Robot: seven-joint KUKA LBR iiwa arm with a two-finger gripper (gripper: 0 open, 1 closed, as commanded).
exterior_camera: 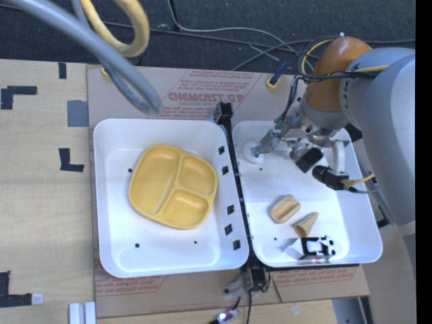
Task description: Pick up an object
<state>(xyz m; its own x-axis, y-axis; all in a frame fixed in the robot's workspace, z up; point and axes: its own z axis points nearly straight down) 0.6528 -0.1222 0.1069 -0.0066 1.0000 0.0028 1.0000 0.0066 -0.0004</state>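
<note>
My arm (378, 113), grey with its orange band (334, 73), comes in from the right and covers the far right corner of the right bin (358, 248). Beneath it lies the desk (40, 181), pale wood with dark tape marks, and a sheet of printed cardboard (202, 93) under both bins.

The left bin (108, 248) holds a yellow divided plate (173, 185), lying flat near its middle with three compartments facing up.

In the right bin, my fingers (260, 148) hang low over the far left part, near the wall between the bins. A small white round thing (255, 155) sits right at their tips, but I cannot tell whether they touch it, grip it, or just hover above it. Nor can I tell whether they are apart or together: from this angle the tips are a blur of grey metal, cables and a black block behind them.

Well apart from my fingers, toward the near side of the same bin, rest a tan bread roll (284, 208) and, just beside it, a tan cone-shaped piece (306, 223). Nearer the front wall sits a small black-and-white marker block (314, 247), partly washed out against the white floor.

A grey hose (88, 42) and a yellow one (125, 12) cross the top left, both cut off by the edge.
</note>
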